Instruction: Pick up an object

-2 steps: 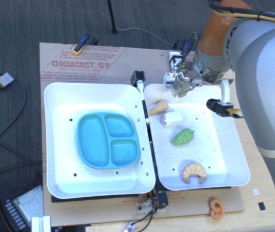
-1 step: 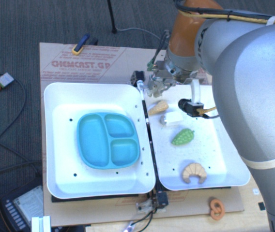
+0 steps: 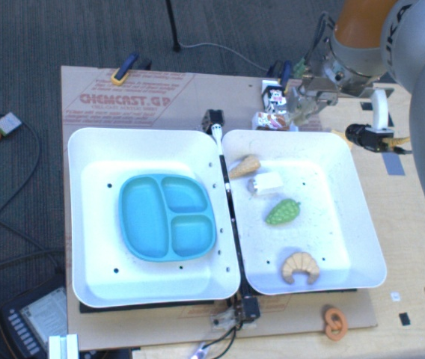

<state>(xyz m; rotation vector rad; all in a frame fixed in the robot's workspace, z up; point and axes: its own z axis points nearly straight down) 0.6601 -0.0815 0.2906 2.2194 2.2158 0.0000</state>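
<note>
Gripper [image 3: 302, 109] hangs at the upper right of the frame, just past the top edge of the right bin [image 3: 362, 200] — I cannot tell how it is set. Nothing looks picked yet. Next it likely must come down over one toy, maybe the green grapes [image 3: 283, 212] or the croissant [image 3: 301, 267] lower down. Red letters on the cardboard [image 3: 123, 99] read "CHEMCAST GP".

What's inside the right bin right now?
Right bin holds a croissant, green grapes, a white block and a tan pastry piece. Nothing looks covered.
</note>
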